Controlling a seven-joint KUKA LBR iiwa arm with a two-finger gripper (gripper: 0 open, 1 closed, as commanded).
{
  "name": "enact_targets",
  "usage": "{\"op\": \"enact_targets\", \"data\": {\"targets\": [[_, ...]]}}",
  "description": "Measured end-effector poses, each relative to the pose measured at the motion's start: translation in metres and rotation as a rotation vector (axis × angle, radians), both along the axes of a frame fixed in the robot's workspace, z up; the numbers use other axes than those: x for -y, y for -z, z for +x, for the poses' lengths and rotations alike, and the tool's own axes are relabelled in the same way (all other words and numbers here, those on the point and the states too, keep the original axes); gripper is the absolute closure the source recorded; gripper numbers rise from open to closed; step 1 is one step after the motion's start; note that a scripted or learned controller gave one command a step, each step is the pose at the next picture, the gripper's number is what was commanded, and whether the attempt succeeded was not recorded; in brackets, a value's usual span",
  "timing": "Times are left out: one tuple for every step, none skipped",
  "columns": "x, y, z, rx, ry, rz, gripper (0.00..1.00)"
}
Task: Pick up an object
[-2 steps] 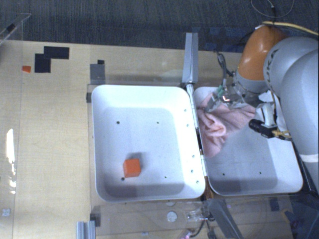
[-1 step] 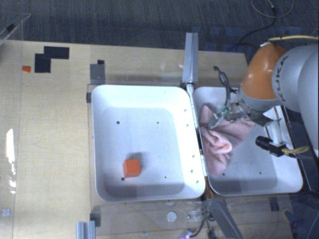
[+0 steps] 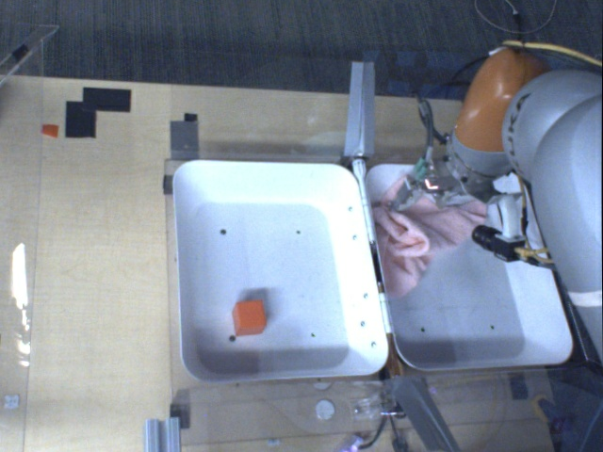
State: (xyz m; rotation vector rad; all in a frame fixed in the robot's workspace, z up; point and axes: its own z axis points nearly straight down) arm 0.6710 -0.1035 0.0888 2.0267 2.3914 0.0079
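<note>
A crumpled pink cloth (image 3: pixel 412 238) lies in the right bin (image 3: pixel 490 332), against its left wall and far side. My gripper (image 3: pixel 421 187) is down at the cloth's upper edge, near the bin's far left corner, with the orange-banded wrist (image 3: pixel 492 102) above it. Cloth folds and the wrist body crowd the gripper's tip. A small orange block (image 3: pixel 250 317) rests in the left bin (image 3: pixel 283 196), toward its front left, far from the gripper.
A metal divider post (image 3: pixel 358 111) rises between the bins at the back. Black markers (image 3: pixel 94 109) and a small orange square (image 3: pixel 50 131) sit on the bench at far left. The arm's grey body (image 3: pixel 561 158) overhangs the right bin's right side.
</note>
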Motion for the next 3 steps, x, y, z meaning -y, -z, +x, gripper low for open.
{"op": "enact_targets", "data": {"targets": [[0.025,-0.002,-0.071,0.004,-0.058,-0.002,0.0],[-0.014,-0.001,-0.024,0.002,0.13,0.002,0.0],[0.057,0.0,-0.006,0.002,0.02,-0.002,0.0]]}}
